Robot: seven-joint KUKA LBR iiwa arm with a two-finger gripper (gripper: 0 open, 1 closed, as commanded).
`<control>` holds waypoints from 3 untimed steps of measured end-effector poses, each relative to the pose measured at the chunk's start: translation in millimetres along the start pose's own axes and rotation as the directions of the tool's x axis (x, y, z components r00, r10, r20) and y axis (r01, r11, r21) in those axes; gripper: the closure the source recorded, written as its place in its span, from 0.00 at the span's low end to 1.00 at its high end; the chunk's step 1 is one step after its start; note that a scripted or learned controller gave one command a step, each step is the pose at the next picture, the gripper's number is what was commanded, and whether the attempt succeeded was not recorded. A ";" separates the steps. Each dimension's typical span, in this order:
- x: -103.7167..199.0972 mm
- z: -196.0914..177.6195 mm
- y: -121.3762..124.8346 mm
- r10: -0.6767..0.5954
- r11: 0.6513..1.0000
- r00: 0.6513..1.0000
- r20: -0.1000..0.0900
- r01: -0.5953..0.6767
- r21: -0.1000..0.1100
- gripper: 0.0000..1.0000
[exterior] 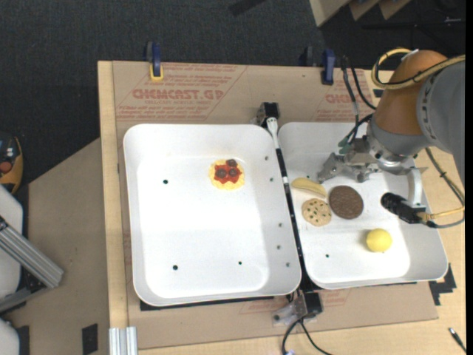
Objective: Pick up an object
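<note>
The gripper [344, 167] hangs over the right bin [414, 268], near a brown cookie [345, 202]. A small pizza [228, 174] lies in the left bin [148, 220].

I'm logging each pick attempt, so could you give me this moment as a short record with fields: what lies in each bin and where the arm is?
left bin: small round pizza-like toy with red topping
right bin: yellow banana-shaped piece; chocolate-chip cookie; round brown disc; yellow ball
arm: over the right bin's far part
hand: above the brown disc in the picture, nothing seen in it
</note>
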State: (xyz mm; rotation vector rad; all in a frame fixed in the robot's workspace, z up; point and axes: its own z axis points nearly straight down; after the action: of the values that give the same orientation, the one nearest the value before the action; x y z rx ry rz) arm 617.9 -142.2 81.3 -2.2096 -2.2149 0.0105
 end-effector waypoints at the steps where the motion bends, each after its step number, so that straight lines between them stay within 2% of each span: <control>1: 18.9 -4.3 50.9 -0.001 1.000 1.000 0.005 0.001 -0.019 0.00; 2: 17.4 -15.8 49.6 0.000 1.000 1.000 0.006 0.000 -0.018 1.00; 3: 85.2 -111.0 49.5 -0.005 1.000 1.000 0.004 0.005 -0.024 1.00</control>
State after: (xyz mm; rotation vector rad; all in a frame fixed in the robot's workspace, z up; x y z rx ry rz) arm 668.8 -57.3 192.0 -2.2182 -2.2342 -0.0124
